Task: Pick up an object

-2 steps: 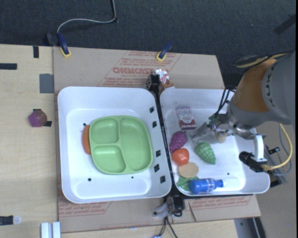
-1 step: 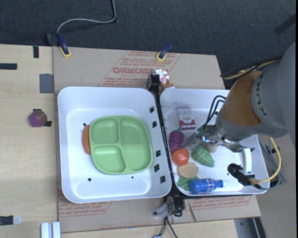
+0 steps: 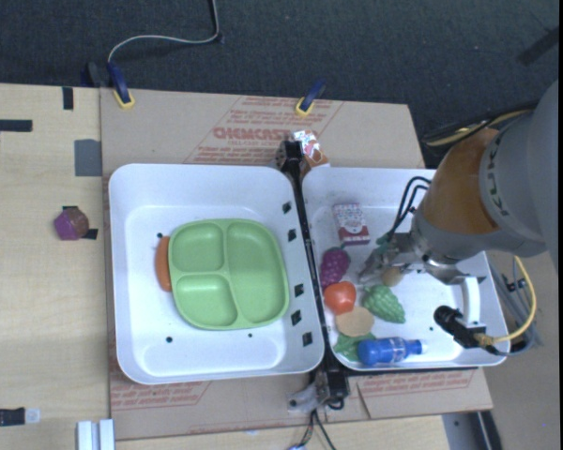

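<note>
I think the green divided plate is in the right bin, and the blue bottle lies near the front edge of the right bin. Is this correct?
Not quite. The camera view shows the green divided plate in the left bin, not the right one. The rest holds: the blue bottle lies near the front edge of the right bin.

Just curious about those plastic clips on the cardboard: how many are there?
2. One yellow-and-blue clamp grips the cardboard's far left corner; a second clamp sits on the far edge, right of it. Others may be hidden.
</note>
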`<state>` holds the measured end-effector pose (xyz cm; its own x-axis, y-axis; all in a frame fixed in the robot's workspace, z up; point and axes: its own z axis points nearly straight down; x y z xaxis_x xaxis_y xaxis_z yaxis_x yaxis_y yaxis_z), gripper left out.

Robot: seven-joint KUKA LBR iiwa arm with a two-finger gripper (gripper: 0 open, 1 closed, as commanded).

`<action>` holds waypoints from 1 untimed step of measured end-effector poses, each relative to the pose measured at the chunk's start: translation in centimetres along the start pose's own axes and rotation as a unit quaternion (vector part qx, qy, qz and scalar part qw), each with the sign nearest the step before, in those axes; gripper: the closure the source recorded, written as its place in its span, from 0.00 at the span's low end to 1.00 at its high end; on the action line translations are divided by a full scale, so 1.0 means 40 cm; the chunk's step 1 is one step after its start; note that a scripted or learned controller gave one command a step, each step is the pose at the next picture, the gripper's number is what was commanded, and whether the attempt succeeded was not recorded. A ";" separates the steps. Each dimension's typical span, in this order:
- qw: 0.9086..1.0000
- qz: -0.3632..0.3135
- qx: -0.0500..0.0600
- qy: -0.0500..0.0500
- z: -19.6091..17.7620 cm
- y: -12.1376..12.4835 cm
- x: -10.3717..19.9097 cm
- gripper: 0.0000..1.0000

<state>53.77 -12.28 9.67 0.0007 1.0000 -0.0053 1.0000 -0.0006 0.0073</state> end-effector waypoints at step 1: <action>1.000 -0.001 0.004 0.003 -0.218 0.104 0.144 1.00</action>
